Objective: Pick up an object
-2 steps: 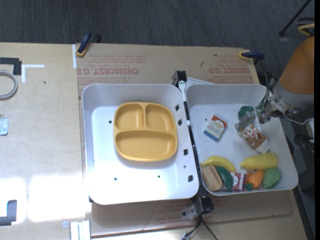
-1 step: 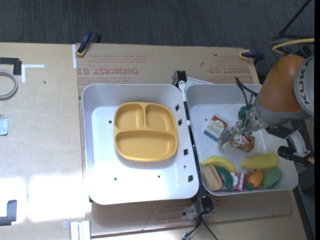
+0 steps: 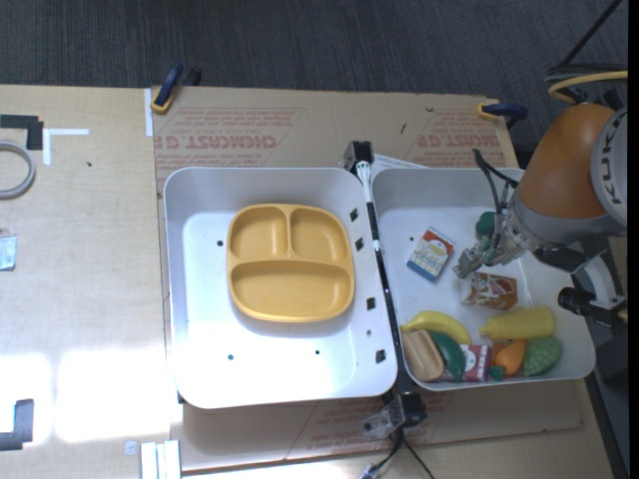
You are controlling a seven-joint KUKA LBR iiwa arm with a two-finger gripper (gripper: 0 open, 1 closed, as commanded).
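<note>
My gripper (image 3: pixel 471 262) hangs over the middle of the right bin (image 3: pixel 394 223), at the end of the grey arm with its orange band (image 3: pixel 564 163). It is just above the upper left corner of a brown snack packet (image 3: pixel 493 291). A small blue, white and red box (image 3: pixel 430 254) lies to its left. A teal object (image 3: pixel 486 225) sits just behind the wrist. Along the bin's front lie a banana (image 3: pixel 436 323), a yellow bottle (image 3: pixel 519 323), a bread roll (image 3: pixel 421 355), a carrot (image 3: pixel 509 355) and a green vegetable (image 3: pixel 542 355). I see nothing held in the gripper.
The left bin (image 3: pixel 200 367) holds a yellow divided plate (image 3: pixel 292 263). A clip-studded wall (image 3: pixel 371 267) separates the two bins. A red packet (image 3: pixel 477 363) and a dark green item (image 3: pixel 452 353) lie among the front-row objects. Cardboard lies under the bins.
</note>
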